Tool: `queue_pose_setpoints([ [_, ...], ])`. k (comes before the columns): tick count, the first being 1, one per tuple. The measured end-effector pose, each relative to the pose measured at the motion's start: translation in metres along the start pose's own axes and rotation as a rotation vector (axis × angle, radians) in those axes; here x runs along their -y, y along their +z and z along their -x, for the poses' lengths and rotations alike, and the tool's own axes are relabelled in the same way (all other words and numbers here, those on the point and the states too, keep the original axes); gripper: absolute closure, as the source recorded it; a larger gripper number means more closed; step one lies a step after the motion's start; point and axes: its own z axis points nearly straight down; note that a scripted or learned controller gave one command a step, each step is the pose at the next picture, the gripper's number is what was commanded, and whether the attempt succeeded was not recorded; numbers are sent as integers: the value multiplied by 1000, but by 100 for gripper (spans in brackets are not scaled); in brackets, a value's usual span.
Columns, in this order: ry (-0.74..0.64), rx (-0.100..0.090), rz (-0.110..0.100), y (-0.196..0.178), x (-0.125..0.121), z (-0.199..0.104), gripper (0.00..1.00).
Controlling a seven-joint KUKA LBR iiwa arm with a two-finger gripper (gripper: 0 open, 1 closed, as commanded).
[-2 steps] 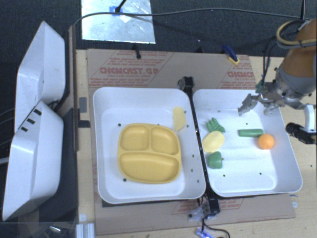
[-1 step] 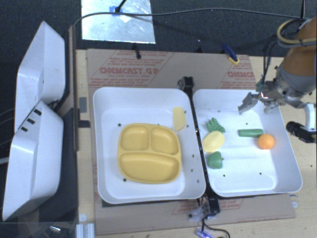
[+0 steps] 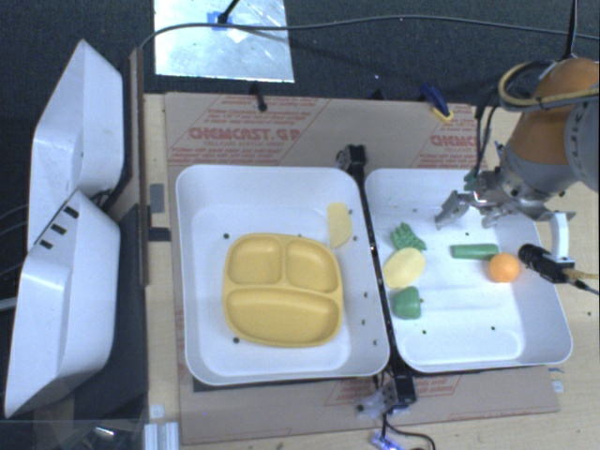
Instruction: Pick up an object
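Right, gripper (image 3: 472, 210) sits over the right bin's (image 3: 534, 345) far edge, fingers spread w/ nothing between them. Green stick (image 3: 473, 249) lies just below it, orange ball (image 3: 504, 268) beside that, near the right wall. Yellow lemon-like piece (image 3: 404, 267), leafy green bit (image 3: 408, 237) & green pepper (image 3: 406, 302) crowd the left wall. Front half of the bin floor is open. Left bin (image 3: 202, 251): yellow divided tray (image 3: 281, 289) mid-floor, pale yellow piece (image 3: 339, 224) by its right wall.
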Motion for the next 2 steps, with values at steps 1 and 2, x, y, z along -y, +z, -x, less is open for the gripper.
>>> queue_pose_setpoints([
  [1, 1, 0, 1, 42, 4, 0, 0],
  [2, 1, 1, 4, 60, 3, 0, 0],
])
